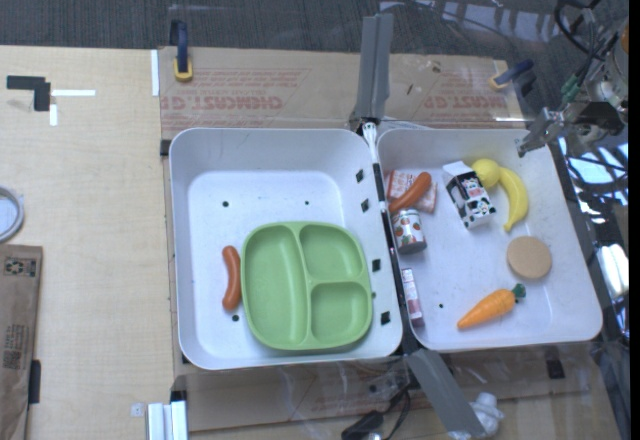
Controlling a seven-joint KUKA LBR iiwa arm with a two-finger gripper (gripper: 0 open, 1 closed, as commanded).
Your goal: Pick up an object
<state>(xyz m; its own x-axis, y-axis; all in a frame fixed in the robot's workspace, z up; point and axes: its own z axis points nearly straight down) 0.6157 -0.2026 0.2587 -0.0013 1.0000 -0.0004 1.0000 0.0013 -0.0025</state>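
The gripper (535, 133) hangs over the right bin's (560, 328) far right corner — whether clenched or released, I cannot tell; the banana (510, 190) lies just left and nearer the camera, its long axis running near-to-far.

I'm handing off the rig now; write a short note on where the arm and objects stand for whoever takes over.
Pincer: at the right bin's far right corner, above the rim, carrying nothing visible; finger state unclear.
Right white bin: yellow banana, orange toy carrot, round tan disc, black-and-white carton.
Left white bin: green divided plate, orange sausage.
Done: nothing picked. Left: grasp any object.
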